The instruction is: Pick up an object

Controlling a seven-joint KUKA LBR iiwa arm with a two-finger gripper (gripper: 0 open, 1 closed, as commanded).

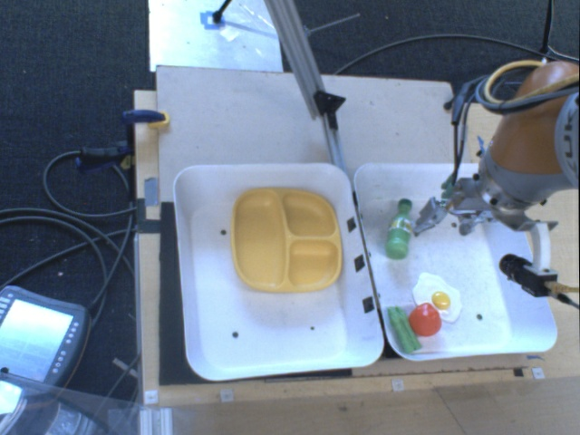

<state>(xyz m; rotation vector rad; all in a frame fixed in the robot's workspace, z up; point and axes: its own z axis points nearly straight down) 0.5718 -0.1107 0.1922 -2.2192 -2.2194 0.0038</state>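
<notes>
The bench (245,116) carries two white bins. The left bin (204,333), well away from the jaws, holds a yellow divided tray (285,240). The right bin (507,333) lies under the arm (535,143), which enters from the right.

The jaws (433,214) sit low over the right bin's upper half, pointing toward the green bottle (399,228). Whether they are spread or pressed together cannot be told; nothing visibly sits between them.

Candidate objects: the bottle lies just beside the jaw tips, on the side away from the arm. The fried egg toy (439,296), red tomato (424,319) and green vegetable piece (401,328) cluster toward the bin's near rim, apart from the jaws.

Risks, judged:
- The bottle is round and lying down; a sideways approach likely pushes or rolls it instead of pinching it.
- The bottle lies near the wall shared by the two bins; a push could wedge it there, leaving a finger no space behind it.
- The tomato touches the vegetable piece and overlaps the egg; a grasp there may catch two items or slip off.

Open room: bare bin floor lies beneath and behind the jaws toward the arm, and between bottle and egg.
</notes>
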